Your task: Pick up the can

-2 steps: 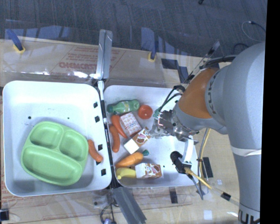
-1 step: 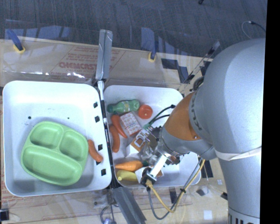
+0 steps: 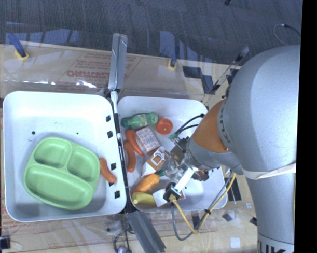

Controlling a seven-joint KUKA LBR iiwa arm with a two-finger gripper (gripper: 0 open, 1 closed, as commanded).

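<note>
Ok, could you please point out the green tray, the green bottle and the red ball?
tray (image 3: 58, 184): camera view, on the bare floor of its large compartment.
bottle (image 3: 140, 119): camera view, on the middle of its body.
ball (image 3: 164, 126): camera view, on its centre.

The can (image 3: 147, 140) lies tilted on its side (red-and-white label, print too blurred to read) in the right bin (image 3: 164, 101), left of centre, nearer the far wall.

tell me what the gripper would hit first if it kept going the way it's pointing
Likely the small orange-and-white item just ahead of the gripper in the right bin, possibly the can. Depth is unclear from this slanted view.
</note>
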